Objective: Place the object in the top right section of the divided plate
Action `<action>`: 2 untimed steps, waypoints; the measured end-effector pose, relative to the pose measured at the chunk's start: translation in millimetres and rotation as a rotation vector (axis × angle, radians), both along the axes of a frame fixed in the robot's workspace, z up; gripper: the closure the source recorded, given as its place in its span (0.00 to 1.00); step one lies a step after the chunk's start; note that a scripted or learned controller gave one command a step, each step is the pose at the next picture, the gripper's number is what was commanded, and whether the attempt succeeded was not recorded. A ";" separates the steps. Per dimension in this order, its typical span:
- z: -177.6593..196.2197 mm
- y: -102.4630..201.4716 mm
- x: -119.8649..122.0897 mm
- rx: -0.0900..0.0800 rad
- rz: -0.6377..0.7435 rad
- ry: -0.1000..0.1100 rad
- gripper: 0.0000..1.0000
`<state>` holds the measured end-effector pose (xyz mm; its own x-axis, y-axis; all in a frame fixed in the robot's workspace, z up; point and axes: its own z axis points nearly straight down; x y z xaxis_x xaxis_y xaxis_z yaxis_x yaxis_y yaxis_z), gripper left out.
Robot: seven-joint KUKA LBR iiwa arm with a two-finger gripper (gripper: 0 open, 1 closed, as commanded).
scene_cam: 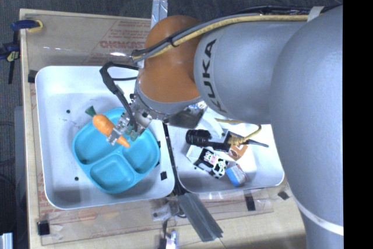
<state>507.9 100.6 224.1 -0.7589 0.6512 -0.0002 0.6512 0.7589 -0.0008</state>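
Note:
A blue divided plate (145, 155) lies in the left bin (52, 125). An orange toy carrot (104, 123) with a green top lies slanted over the plate's upper left part, its tip pointing toward the plate's middle. My gripper (126, 130) is down on the carrot, with its fingers on either side of the carrot's lower half. The orange tip pokes out just below the fingers. The arm's orange band and grey body hide the bin's upper right corner and the plate's far right edge.
The right bin (265, 179) holds a cow-patterned toy (213, 164), a small blue item (236, 175) and a brown item (237, 152), close together near its front. The large grey arm covers most of that bin. The divider between the bins runs just right of the plate.

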 end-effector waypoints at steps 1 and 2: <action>-33.3 -28.3 11.0 0.000 0.096 0.003 1.00; -31.9 -30.6 32.1 0.000 0.243 -0.002 1.00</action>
<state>540.0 70.0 192.2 -0.8931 0.4499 -0.0020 0.4499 0.8931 0.0007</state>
